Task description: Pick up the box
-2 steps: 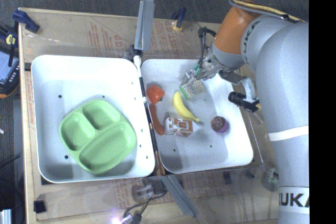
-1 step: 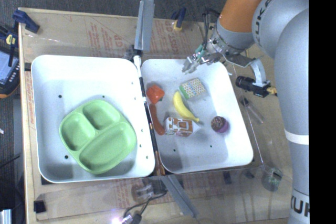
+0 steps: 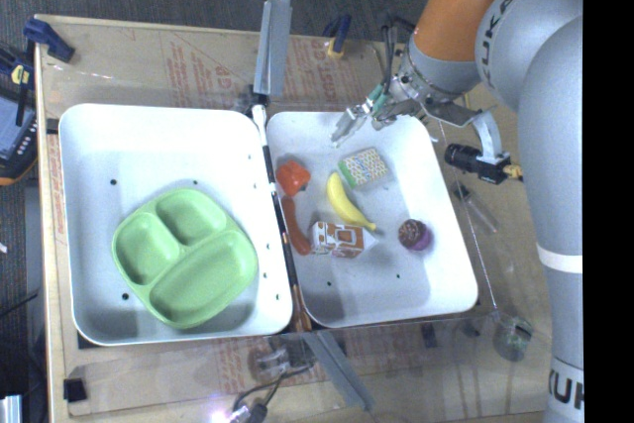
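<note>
Because the near half of the right bin [image 3: 451, 297] carries nothing in the way, the eye goes first to the box [image 3: 338, 239], a small printed carton lying flat on the bin floor towards the left wall, its long axis running roughly left to right with a slight tilt. Just left of it lies a thin reddish strip [image 3: 295, 228], and a purple round thing [image 3: 414, 234] sits well to its right. Immediately beyond the box a banana [image 3: 347, 200] lies on a diagonal, its lower end close to the carton's upper right corner; beyond that are an orange-red item [image 3: 292, 176] and a green-patterned sponge [image 3: 364, 167]. Farther still, over the bin's far edge, hangs the end effector [image 3: 359, 117], its two fingers spread apart and holding nothing. From there the box lies towards the camera and a little left, past sponge and banana. In my judgement the fingers should close across the carton's short side, clear of the banana tip. The left bin [image 3: 79, 154] holds a green divided plate [image 3: 185, 258].
</note>
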